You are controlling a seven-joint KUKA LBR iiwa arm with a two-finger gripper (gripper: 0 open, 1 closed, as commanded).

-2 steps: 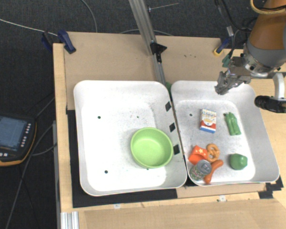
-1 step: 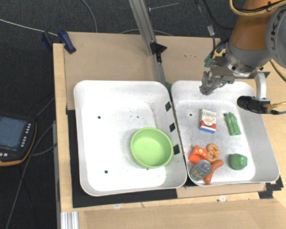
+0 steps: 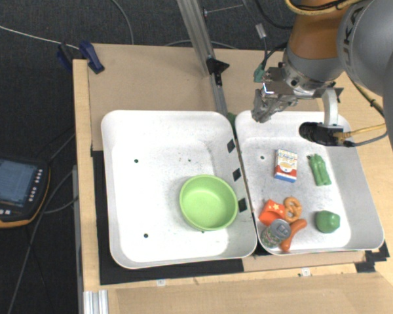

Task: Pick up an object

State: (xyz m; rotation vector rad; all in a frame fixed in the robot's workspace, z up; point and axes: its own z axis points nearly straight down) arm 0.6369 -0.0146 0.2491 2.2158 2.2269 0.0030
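My gripper (image 3: 263, 112) hangs over the far left corner of the right bin (image 3: 363, 195), with nothing seen between its fingers. In that bin lie a small white, red and blue box (image 3: 286, 165), a green bottle-shaped piece (image 3: 319, 169), a round green fruit (image 3: 327, 221), a pretzel (image 3: 292, 207), an orange block (image 3: 272, 210), an orange carrot-like piece (image 3: 293, 233) and a grey round tin (image 3: 276, 231). All of them sit nearer the camera than the gripper. A light green bowl (image 3: 208, 202) rests in the left bin (image 3: 128, 175).
A slanted metal pole (image 3: 200, 38) rises behind the two bins. A handheld controller (image 3: 12, 188) lies off the bench at the left. Blue clamps (image 3: 85, 56) grip the bench's far left corner.
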